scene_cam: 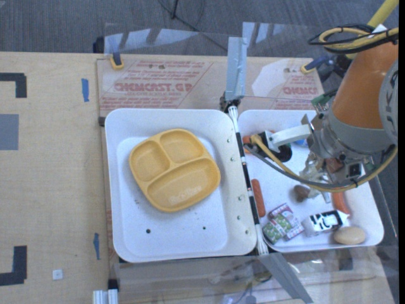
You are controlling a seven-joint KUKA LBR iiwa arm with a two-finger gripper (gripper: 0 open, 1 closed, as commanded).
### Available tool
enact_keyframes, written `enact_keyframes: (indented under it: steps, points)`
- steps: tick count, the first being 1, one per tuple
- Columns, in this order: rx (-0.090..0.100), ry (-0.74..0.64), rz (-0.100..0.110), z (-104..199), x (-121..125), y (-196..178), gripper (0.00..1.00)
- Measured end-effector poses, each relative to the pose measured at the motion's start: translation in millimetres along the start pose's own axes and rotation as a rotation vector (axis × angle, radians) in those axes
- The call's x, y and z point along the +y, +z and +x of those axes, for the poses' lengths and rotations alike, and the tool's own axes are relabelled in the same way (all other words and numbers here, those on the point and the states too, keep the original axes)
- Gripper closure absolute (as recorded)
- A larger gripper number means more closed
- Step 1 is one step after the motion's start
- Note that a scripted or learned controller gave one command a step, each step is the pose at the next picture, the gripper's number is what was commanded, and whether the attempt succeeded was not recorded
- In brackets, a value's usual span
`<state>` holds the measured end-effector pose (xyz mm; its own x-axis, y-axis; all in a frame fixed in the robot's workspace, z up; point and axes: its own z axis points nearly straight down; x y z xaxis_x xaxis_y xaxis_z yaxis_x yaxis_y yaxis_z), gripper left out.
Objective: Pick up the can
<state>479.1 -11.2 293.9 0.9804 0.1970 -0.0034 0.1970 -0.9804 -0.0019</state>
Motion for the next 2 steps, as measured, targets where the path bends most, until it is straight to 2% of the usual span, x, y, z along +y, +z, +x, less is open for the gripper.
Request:
enact_keyframes:
  steps: [1,2]
  points:
    - [-0.002,-0.244,0.001,17,16,30,1.0]
    - [0.001,-0.282,-0.001,52,8,52,1.0]
